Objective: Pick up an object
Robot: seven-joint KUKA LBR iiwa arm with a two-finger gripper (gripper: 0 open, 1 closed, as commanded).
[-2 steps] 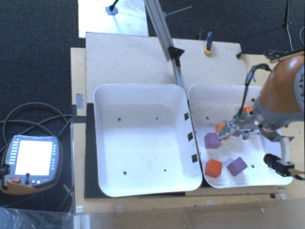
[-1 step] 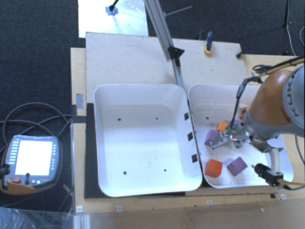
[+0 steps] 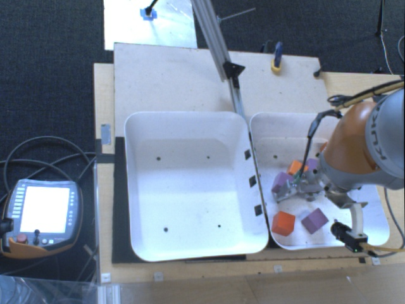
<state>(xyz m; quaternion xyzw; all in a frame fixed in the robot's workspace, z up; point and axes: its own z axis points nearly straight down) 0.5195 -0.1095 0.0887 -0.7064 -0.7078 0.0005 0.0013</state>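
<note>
- A purple block [image 3: 280, 183] is lying in the right bin [image 3: 266, 135], near that bin's left wall and about midway along it.
- The gripper [image 3: 296, 187] is sitting low in the same bin, just right of this block and seemingly touching its right side; whether the block is sitting between the fingers cannot be told, and neither can the state of the hand.
- A small orange block [image 3: 295, 168] is showing just above the gripper, with a sliver of another purple piece [image 3: 311, 164] peeking out beside it against the arm.
- A larger orange cube [image 3: 283, 223] is resting near the bin's front left corner, and a second purple block [image 3: 314, 220] is lying just to its right, apart from it.
- The arm [image 3: 367, 144], grey with its orange band, is reaching in from the right and covering the right part of that bin.
- The left bin [image 3: 190, 122] is standing just beside the right one on the bench [image 3: 177, 75].
- A teach pendant [image 3: 41, 217] is lying on the floor at far left.
</note>
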